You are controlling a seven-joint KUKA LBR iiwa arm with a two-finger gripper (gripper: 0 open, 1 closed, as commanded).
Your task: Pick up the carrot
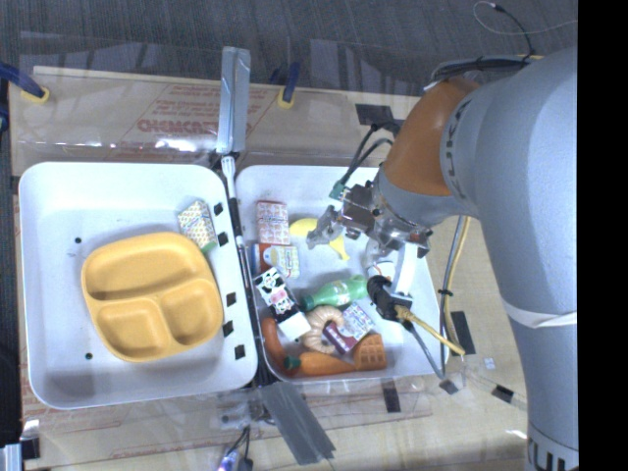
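The carrot (329, 365) is lying along the near wall of the right bin (424, 292), touching a waffle-like piece (370, 353) and a doughnut (321, 324). The pincer (332, 226) is hanging above the bin's far half, over a yellow banana (316, 232), well apart from the carrot; whether it is wide or narrow cannot be told. A yellow divided tray (149, 292) is sitting in the left bin (59, 204).

Bulky grey arm (535, 214), orange wrist band (422, 150), black cables
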